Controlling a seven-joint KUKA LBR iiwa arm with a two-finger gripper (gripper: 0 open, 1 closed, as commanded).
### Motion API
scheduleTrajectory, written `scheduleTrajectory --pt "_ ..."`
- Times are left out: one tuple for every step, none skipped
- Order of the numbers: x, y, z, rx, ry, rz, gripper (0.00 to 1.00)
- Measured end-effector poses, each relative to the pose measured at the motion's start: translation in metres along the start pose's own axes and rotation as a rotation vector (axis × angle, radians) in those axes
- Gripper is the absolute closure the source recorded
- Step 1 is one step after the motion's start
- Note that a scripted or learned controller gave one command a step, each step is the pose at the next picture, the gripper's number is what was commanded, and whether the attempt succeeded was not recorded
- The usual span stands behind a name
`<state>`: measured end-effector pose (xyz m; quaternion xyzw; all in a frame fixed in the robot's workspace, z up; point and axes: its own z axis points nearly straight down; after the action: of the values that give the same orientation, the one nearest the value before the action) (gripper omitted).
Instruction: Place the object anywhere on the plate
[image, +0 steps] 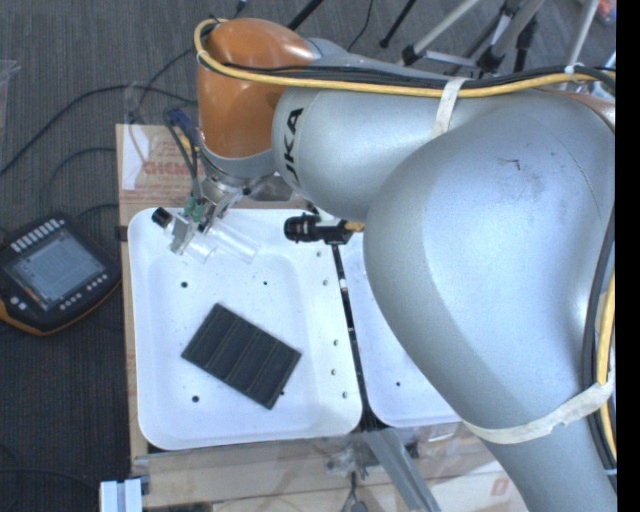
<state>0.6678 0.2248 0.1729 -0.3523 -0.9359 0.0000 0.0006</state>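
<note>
The plate, a dark ribbed rectangle, is found nearest the camera, flat on the floor of the left bin. It lies well apart from the pincer, on the camera side of it and a little toward the arm's base. Its long axis is set on a diagonal, and the corner that points away from the camera is the one closest to the pincer.

Farther back, the pincer is held low over the far corner of the same bin. Whether it is open or closed, and whether anything is gripped, cannot be told.

A clear, pale object is seen just beside the pincer, on the arm's side, resting on the bin floor. It is judged to be the thing to be moved, though its outline is faint. A carry toward the camera is judged to be required.
</note>
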Motion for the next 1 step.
scheduleTrajectory --pt "0.0139 -0.0101 -0.0252 -0.001 -0.001 -0.381 1.0"
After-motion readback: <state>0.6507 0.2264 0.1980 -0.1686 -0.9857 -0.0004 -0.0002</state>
